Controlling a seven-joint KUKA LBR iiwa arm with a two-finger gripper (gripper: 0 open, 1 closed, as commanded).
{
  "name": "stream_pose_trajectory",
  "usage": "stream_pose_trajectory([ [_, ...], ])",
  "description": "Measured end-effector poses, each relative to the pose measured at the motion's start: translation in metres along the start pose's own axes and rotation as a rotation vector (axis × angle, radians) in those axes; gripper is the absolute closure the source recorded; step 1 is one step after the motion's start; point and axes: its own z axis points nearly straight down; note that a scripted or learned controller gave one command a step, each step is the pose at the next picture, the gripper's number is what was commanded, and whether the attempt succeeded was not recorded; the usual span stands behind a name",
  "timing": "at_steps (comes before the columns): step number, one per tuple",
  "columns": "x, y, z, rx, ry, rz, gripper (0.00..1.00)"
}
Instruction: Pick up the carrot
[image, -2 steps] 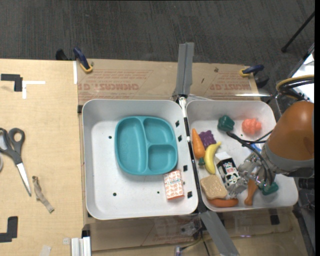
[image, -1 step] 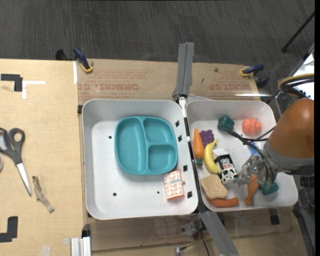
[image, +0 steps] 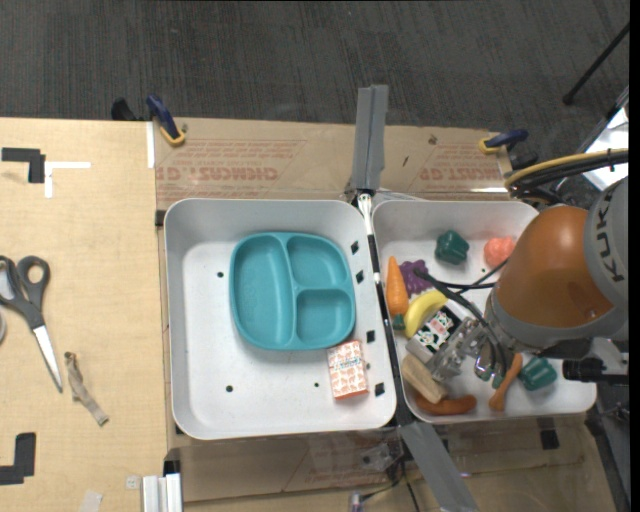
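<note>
Reaching in from the right, the arm (image: 555, 275) placed its gripper (image: 470, 352) low over the right bin (image: 500, 205) — we could not tell its state. We observed the carrot (image: 397, 287) lying near the bin's left wall, just beside the banana (image: 420, 310) and purple grapes (image: 414, 270), apart from the gripper. The left bin (image: 190, 330) carried a teal divided plate (image: 292, 290) and a small carton (image: 348, 370). Scissors (image: 35, 315) lay on the surface (image: 80, 420).
</note>
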Motion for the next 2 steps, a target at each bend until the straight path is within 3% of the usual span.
stream_pose_trajectory([
  [1, -0.009, -0.001, -0.006, -0.006, -0.03, 0.007, 0.0],
  [2, -0.055, -0.021, -0.049, 0.0, -0.003, 0.329, 0.0],
])
